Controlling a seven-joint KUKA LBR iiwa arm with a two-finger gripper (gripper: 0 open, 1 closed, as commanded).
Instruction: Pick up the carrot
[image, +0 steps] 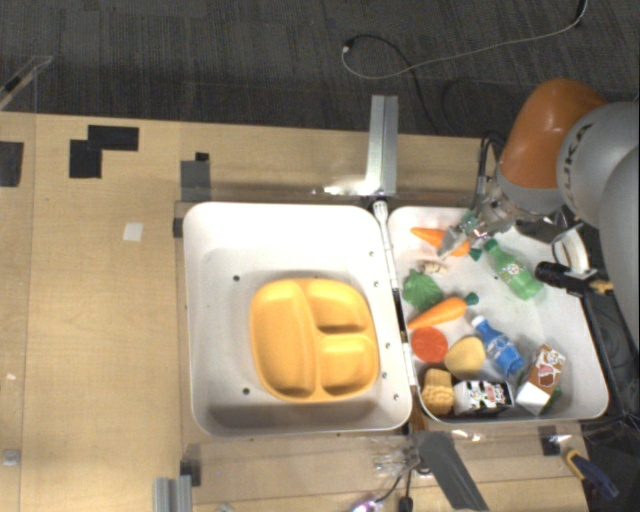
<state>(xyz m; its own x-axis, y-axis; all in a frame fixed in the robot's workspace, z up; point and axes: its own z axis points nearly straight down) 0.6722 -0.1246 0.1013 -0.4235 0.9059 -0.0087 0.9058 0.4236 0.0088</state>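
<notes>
Two carrots lie in the right bin (590, 340). A small orange carrot (430, 237) rests near the bin's back left corner. A longer carrot (440, 312) with a green end lies slanted near the bin's middle left. My gripper (468, 236) hangs low over the back of the right bin, just right of the small carrot and touching or nearly touching its right end. The arm's orange band (545, 130) rises behind it. The gripper's tip is small and partly hidden by its own body.
The right bin also holds a green bottle (515, 275), a green vegetable (420, 290), a red disc (430, 345), a potato (465, 353), a blue bottle (497, 345), corn (435, 390) and two cartons (545, 368). A yellow divided plate (312, 337) lies in the left bin (215, 300).
</notes>
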